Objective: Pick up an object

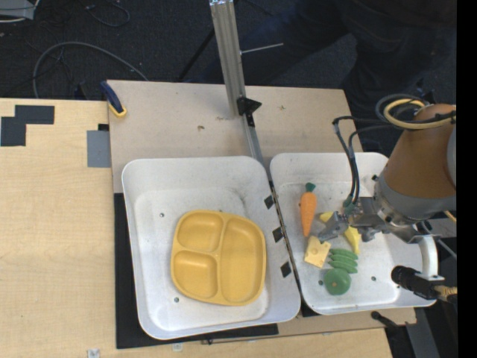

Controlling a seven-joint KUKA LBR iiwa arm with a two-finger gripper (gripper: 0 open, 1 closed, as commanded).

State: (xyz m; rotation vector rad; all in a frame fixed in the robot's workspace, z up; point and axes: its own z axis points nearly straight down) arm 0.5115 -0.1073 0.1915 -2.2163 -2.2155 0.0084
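i have the gripper (333,228) low in the right bin (373,293) over the toy food, just right of the carrot (307,209) and above the cheese wedge (317,253), placed for a grab, though i cannot tell its opening.

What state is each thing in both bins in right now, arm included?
Yellow divided plate: flat, upright, in the left bin.
Toy carrot: lying in the right bin, green top away from the camera.
Cheese wedge: lying flat, apart from the carrot.
Pea pod: lying beside the green round piece.
Gripper: low over the toys; grip unclear.
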